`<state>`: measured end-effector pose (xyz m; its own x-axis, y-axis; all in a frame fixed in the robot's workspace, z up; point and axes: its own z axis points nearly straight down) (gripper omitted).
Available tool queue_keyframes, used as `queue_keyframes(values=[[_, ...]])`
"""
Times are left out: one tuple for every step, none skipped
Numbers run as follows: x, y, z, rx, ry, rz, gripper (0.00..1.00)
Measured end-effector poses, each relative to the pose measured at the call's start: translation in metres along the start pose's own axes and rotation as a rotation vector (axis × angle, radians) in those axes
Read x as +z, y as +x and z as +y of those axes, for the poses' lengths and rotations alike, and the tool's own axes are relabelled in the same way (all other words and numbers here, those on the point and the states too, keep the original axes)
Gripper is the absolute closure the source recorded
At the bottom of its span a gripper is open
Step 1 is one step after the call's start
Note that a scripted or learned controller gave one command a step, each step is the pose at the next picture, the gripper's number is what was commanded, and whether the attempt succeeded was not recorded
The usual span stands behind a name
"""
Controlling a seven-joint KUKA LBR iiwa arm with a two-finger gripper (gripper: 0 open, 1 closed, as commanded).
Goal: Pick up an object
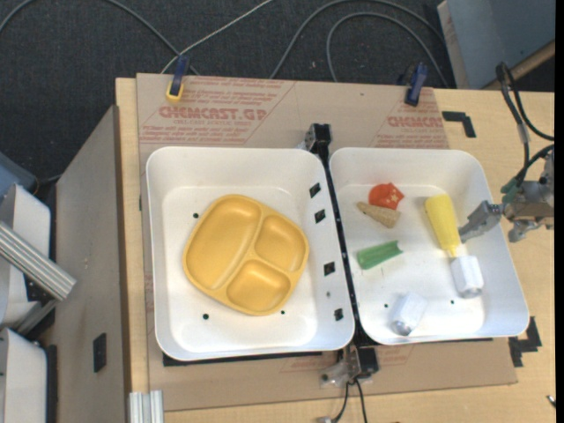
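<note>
left bin (pixel 167 324): yellow tray (pixel 246 253) fills centre, margins open | right bin (pixel 493 201): items crowd middle, near-left corner bare

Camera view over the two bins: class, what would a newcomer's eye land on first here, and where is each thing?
The big yellow divided tray fills the middle of the left bin. In the right bin lie small bright things: a yellow bottle near the right side, a red piece at the top, a green block at centre. The gripper reaches in at the right rim.
</note>
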<state>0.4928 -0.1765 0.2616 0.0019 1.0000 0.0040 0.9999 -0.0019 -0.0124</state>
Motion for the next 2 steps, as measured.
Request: queue_keyframes(values=[[-0.004, 0.000, 0.002, -0.003, -0.008, -0.003, 0.00], [0.059, 0.005, 0.007, -0.002, -0.002, 0.001, 0.00]])
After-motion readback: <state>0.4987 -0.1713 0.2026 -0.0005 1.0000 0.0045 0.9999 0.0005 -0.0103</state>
